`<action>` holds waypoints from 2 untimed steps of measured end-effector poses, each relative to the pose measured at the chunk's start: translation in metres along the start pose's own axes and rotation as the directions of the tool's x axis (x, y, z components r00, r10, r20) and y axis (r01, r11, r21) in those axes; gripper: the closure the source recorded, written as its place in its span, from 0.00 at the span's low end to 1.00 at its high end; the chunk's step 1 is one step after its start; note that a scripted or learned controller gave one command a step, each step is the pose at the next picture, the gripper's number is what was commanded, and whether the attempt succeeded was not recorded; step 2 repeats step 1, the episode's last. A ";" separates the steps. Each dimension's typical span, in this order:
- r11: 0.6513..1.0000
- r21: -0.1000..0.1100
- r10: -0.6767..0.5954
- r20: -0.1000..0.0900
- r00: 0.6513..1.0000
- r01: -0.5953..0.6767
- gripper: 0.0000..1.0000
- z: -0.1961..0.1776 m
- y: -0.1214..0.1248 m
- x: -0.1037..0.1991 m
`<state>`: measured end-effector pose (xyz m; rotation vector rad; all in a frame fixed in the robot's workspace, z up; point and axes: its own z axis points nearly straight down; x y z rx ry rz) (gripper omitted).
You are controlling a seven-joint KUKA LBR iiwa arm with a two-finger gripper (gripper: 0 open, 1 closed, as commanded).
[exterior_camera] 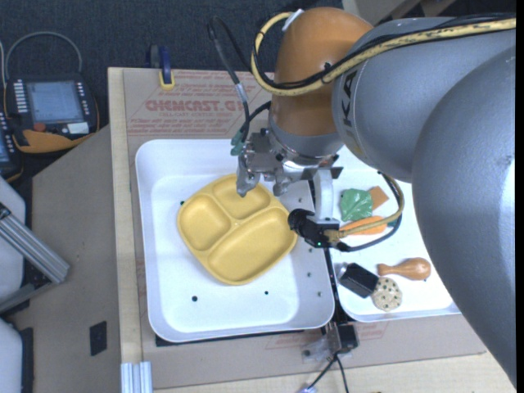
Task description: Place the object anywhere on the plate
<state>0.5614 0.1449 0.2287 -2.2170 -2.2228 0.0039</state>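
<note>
A tan counter (131, 219) carried two white bins: the left bin (164, 301) and the right bin (426, 301) stood side by side. Beyond the counter's left edge lay a handheld control pendant (49, 109) with a grey screen. A blue clamp (166, 64) sat at the counter's far edge. A silver rail (29, 240) ran at the left.

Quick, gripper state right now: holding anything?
Gripper: over the yellow plate's far edge in the left bin; open or closed cannot be told, nothing visibly held.
</note>
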 end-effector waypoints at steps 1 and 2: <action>1.000 -0.001 0.002 0.000 1.000 -0.002 0.00 -0.001 0.000 -0.001; 1.000 -0.001 0.002 0.000 1.000 -0.002 0.00 -0.001 0.000 -0.001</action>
